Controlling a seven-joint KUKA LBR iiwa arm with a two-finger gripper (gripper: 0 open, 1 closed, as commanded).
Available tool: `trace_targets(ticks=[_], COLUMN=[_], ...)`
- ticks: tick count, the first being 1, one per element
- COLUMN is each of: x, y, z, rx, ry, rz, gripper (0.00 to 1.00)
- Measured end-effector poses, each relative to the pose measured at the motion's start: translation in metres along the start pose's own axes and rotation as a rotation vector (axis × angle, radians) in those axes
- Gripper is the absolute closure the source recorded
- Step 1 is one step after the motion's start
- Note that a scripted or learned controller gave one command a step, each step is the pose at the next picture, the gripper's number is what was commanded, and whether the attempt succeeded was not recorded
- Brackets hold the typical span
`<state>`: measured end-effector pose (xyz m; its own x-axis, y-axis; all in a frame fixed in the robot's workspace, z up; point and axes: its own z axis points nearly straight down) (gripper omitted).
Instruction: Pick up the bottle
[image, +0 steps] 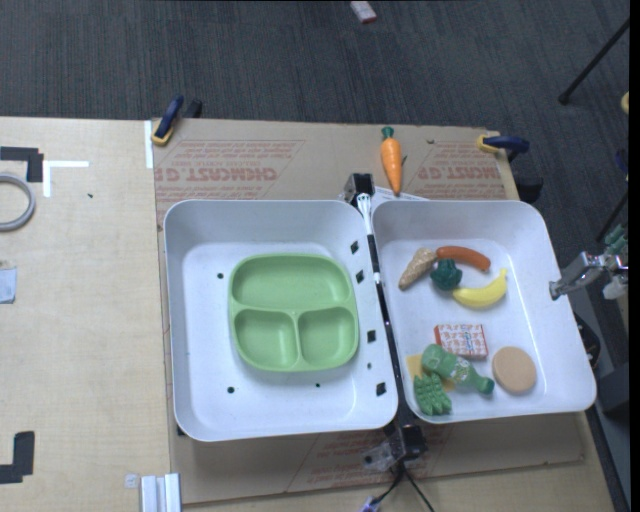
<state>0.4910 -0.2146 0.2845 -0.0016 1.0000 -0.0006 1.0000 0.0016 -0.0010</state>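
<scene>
Here, on the bench:

- The cardboard sheet (240, 160) lies under both bins, with a toy carrot (390, 158) on its far edge between them.
- The left bin (190, 300) holds a green divided tray (294, 312) with three compartments, set about in its middle.
- The right bin (540, 250) touches the left one along the centre seam and carries all the small things.
- The gripper (578, 275) shows at the right edge, just beyond the right bin's right rim; whether its pincer is wide or narrow, I cannot tell.
- A banana (482, 291) lies right of centre, with a red sausage (464, 257) just beyond it and a bread piece (417, 267) to the left.
- The bottle (455, 368), clear green, lies on its side in the near part of the right bin, cap end pointing right.
- A round biscuit (515, 369) sits just right of the bottle.
- A red-printed box (462, 340) lies just beyond the bottle.
- A green leafy toy (431, 394) touches the bottle's near left side.
- A small broccoli (445, 274) sits between bread and banana.
</scene>
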Motion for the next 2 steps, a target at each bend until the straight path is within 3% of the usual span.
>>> trace_targets(ticks=[1,2], x=[0.0,0.079], y=[0.001,-0.013], z=[-0.009,-0.005], rx=[0.0,0.0], ry=[-0.001,0.0], rz=[-0.002,-0.001], gripper=[1.0,1.0])
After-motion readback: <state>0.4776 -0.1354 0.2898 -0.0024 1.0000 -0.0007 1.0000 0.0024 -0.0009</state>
